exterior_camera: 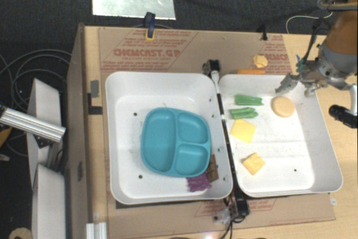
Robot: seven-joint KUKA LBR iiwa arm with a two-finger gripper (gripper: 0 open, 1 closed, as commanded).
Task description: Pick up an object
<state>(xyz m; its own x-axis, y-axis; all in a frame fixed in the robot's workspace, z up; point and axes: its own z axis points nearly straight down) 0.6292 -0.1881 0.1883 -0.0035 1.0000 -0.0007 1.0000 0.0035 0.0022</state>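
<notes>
My gripper [296, 87] hangs over the far right part of the right bin [321, 176], its two fingers spread open with nothing between them. Just below and left of it lies a tan round piece [283, 107]. Further left in this bin are two green bean pods [246, 100] [244, 113], a flat yellow wedge [243, 131] and a smaller yellow block [253, 163].
The left bin [120, 120] holds a teal divided plate [175, 142], with a purple lump [197, 182] and a brown piece [213, 171] at its near right corner. Behind the right bin, on the cardboard, lie a small yellow piece [260, 61] and an orange stick [251, 71].
</notes>
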